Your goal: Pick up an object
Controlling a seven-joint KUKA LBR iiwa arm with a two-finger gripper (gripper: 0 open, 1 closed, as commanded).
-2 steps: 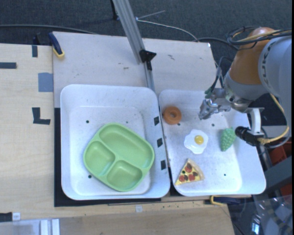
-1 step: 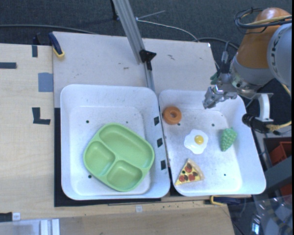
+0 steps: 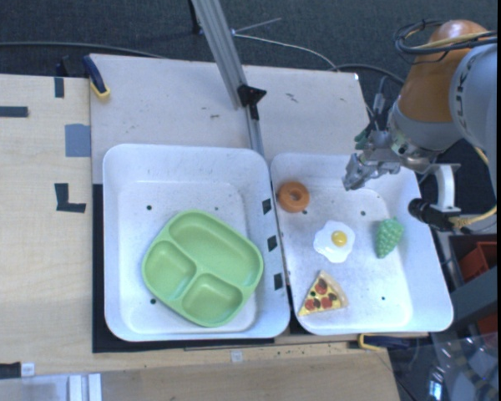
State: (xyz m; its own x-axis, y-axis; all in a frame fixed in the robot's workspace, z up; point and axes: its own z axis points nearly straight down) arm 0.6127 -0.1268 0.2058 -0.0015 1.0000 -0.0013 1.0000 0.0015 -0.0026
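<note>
My tool point(image 3: 353, 179) hangs over the right bin's point(image 3: 426, 303) top edge; I cannot tell its state. The donut point(image 3: 293, 196) lies nearby. Pale wooden worktop point(image 3: 33, 257), dark floor point(image 3: 83, 11) behind.

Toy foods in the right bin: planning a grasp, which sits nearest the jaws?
The orange doughnut, left of the gripper; egg, grapes and pizza slice lie farther.
</note>
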